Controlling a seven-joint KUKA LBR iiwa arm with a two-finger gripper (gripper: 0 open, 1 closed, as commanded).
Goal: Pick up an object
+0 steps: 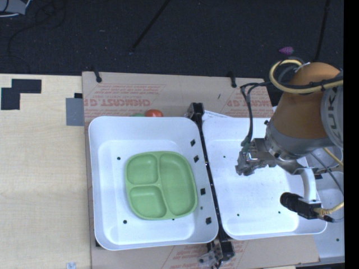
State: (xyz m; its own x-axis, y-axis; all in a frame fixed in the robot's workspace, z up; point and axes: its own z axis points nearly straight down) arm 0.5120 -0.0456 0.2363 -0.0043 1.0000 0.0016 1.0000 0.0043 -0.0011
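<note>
A light green divided plate (161,185) with three compartments lies flat in the middle of the left white bin (106,150). My gripper (245,166) hangs over the right white bin (230,217), near its middle left and just right of the divider between the bins. The grey and orange arm above it hides the bin's right part. I see nothing held in the gripper.
A small red-orange object (153,114) and a bit of green beside it sit just behind the left bin's far rim, on the cardboard sheet (168,94). A black clamp strip (203,172) runs between the two bins. A wooden tabletop (39,178) lies to the left.
</note>
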